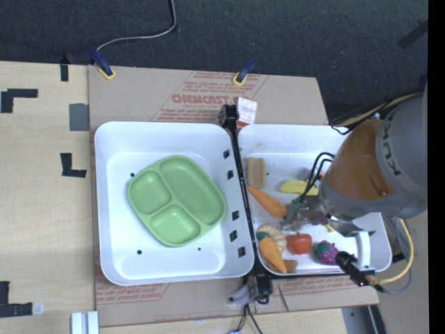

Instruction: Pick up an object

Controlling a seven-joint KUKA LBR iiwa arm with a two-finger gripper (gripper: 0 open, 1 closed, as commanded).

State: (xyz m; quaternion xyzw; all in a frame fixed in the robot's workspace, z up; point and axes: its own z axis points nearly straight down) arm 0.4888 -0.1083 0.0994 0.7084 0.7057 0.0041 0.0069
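Two white bins side by side on the bench, the left bin with a green divided plate in its middle, the right bin with a heap of toy food. Near the divider edge of the right bin: a tan block, below it a long carrot, then toward the front corner a second carrot beside a pale knobby piece. More to the bin's middle, a yellow piece (perhaps a banana), a red tomato and a purple grape bunch along the front edge.

End effector low over the middle of the right bin, between the long carrot, the yellow piece and the tomato. Opening of the end effector: cannot tell, too dark and small here. Nothing clearly seen in the grip.

Judged from this: task not yet done. No object lifted, all pieces lying on the bin floor. Left to do: closing on one piece (tomato or long carrot nearest) and raising it.
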